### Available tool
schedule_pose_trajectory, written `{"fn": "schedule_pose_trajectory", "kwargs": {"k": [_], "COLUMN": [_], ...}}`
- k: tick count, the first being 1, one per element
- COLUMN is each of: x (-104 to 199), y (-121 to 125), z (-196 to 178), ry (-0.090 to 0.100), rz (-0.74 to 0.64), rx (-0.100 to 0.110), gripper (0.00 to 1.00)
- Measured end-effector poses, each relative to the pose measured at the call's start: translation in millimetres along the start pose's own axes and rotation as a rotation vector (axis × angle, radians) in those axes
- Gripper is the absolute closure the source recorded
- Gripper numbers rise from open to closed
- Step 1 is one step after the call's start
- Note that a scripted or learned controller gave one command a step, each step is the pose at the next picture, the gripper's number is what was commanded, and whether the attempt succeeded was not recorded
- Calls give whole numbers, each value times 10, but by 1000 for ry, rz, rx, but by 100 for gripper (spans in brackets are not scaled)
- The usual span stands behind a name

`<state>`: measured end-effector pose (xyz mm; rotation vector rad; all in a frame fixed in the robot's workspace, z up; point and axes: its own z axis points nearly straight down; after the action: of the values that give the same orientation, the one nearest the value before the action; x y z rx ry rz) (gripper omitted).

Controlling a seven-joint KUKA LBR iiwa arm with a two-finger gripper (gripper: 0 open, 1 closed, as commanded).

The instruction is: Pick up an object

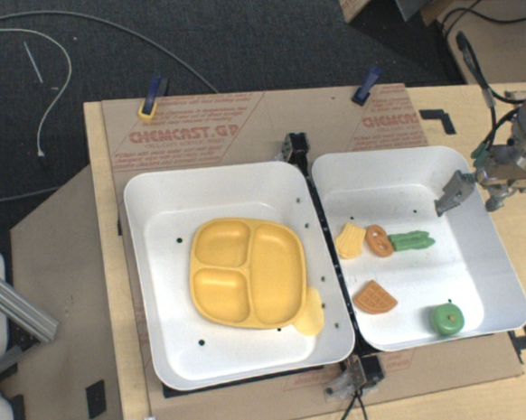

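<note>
The approach step is judged to be in hand: nothing is seen between the fingers of the gripper, which is held at the far right side of the right bin, above its floor, with the fingers spread apart. One finger is seen pointing toward the bin's middle; the other is seen close under the wrist.

The candidate things are all placed in the right bin. A green elongated toy is found nearest the gripper, toward the bin's middle, touching an orange ring. A pale yellow wedge is seen just beside that ring, near the bin's left wall. A brown waffle-like piece lies near the bin's front, and a green round toy sits at its front right.

For the next move, travel toward the bin's middle, alignment over the green elongated toy and a descent would probably be called for
</note>
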<state>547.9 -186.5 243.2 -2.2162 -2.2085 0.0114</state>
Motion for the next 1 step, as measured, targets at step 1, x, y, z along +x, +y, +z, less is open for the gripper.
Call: {"fn": "schedule_pose_trajectory", "kwargs": {"k": [1], "x": [6], "y": [25], "z": [-74], "ry": [-3], "rz": [-4], "rx": [-14], "gripper": [0]}}
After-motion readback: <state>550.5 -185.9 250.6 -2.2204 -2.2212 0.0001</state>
